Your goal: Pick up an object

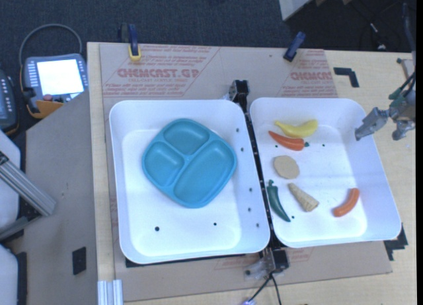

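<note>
The right bin (370, 224) holds several toy foods: a yellow banana (296, 127), a red chili (287, 140), a tan round cookie (286, 167), a green pepper (277, 201), a beige cone (304, 198) and an orange sausage (346, 203). My gripper (383, 129) hangs over that bin's upper right rim, well to the right of the banana. Its two grey fingers stand apart, open, with nothing between them.
In the left bin (125, 231) lies a blue divided plate (190, 162). A black clamp (238, 90) sits at the top of the seam between the bins. A teach pendant (58, 76) rests off the bench at far left.
</note>
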Controlling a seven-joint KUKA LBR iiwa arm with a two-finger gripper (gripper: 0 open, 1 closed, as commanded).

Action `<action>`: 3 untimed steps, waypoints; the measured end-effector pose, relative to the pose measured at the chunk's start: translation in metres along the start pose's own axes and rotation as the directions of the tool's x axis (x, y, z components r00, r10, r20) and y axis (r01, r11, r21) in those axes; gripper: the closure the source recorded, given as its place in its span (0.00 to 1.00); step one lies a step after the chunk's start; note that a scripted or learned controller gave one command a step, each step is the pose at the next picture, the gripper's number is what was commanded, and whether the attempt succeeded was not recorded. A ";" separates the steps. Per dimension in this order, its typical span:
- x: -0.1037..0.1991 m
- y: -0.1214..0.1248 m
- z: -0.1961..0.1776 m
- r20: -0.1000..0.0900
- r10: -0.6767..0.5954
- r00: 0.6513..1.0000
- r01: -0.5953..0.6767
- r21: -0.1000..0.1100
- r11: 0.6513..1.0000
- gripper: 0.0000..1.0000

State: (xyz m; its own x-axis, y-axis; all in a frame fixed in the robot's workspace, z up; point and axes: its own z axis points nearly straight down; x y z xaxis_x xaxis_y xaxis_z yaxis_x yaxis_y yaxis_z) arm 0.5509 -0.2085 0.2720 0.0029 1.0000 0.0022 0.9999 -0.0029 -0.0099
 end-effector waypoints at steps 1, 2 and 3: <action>0.000 0.002 -0.005 0.003 -0.003 1.000 0.003 -0.010 1.000 0.00; -0.009 0.004 0.048 0.000 -0.002 1.000 0.002 -0.003 1.000 0.00; -0.012 0.007 0.092 0.000 -0.003 1.000 0.003 -0.004 1.000 0.00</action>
State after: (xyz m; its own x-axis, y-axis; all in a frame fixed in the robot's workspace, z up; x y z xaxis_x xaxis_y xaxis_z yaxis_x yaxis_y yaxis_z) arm 0.5565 -0.2199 0.1799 0.0003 1.0000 0.0022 1.0000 -0.0002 -0.0063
